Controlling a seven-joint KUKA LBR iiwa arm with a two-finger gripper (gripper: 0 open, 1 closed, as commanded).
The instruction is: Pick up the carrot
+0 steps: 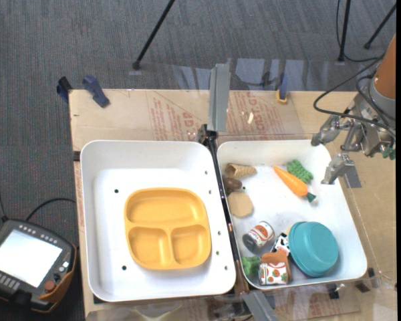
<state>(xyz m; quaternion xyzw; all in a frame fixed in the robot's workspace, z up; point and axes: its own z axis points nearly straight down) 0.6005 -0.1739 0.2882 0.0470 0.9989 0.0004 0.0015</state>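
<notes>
Two white bins share the bench; nearest the camera, in the right bin point(356, 236), lie a teal bowl point(313, 248), a small carton point(275, 271) and a tin can point(258, 235), all well to the near-left of the fingers; the left bin point(93, 199) holds a yellow divided plate point(167, 228), far off to their left. Farther in, the carrot point(291, 181) lies flat on the right bin's floor, orange body slanting, with a green leafy piece point(299, 171) touching its far side; it sits left of the fingers and slightly nearer the camera, apart from them. The gripper point(341, 154) hangs over the bin's far-right rim with its two fingers spread apart and nothing between them. By my judgement the step in hand is the approach; no grasp is made yet. The next move calls for shifting left over the carrot's middle, turning the fingers across its slant, then descending and closing without snagging the green piece.
</notes>
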